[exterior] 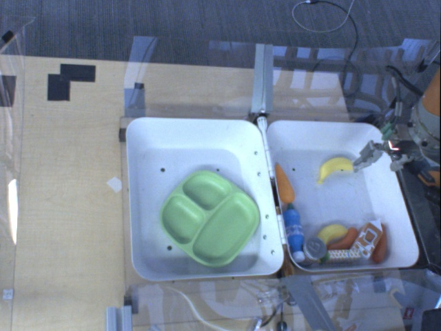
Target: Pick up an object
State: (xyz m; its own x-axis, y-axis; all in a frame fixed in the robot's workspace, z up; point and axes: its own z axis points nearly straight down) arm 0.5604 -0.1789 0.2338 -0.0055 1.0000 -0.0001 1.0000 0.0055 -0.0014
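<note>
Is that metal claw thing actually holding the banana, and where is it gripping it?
It cannot be told. The gripper sits right at the banana's right-hand tip in the right bin, but the view is too small to show a hold.

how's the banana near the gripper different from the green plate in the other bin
The banana is yellow, small and curved; the green plate is much larger, rounded and split into three compartments. The banana lies in the right bin, by the gripper; the plate is alone in the left bin. Both rest on bin floors.
</note>
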